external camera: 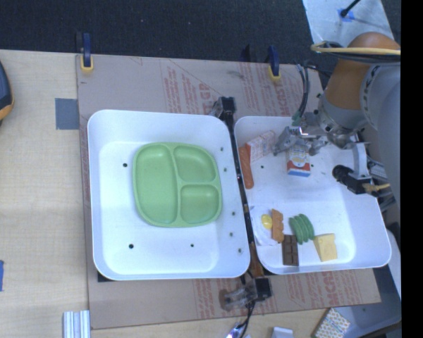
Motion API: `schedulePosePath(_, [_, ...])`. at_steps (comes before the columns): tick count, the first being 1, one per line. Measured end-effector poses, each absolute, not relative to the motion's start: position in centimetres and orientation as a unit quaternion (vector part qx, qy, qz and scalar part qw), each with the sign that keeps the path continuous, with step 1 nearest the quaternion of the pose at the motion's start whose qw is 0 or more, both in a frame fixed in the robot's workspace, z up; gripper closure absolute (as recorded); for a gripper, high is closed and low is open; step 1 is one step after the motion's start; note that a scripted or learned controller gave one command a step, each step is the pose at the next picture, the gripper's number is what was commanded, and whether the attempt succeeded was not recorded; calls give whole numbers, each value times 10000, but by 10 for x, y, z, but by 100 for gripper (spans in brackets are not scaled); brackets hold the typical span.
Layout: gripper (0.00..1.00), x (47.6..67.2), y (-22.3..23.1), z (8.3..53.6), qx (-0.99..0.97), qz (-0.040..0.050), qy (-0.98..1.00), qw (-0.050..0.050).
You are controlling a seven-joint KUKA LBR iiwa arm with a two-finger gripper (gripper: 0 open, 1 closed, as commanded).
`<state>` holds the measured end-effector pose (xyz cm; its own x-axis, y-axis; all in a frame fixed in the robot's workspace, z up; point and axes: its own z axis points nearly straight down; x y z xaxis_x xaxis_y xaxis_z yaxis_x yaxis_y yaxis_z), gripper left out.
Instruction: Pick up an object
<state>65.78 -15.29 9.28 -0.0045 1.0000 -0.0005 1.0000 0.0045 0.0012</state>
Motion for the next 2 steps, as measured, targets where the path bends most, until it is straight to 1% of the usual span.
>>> schedulePosePath(1, [0,621,-145,92,7063,-27,7079,-25])
schedulePosePath(2, [0,657,-115,93,7048,-9,7094,-1])
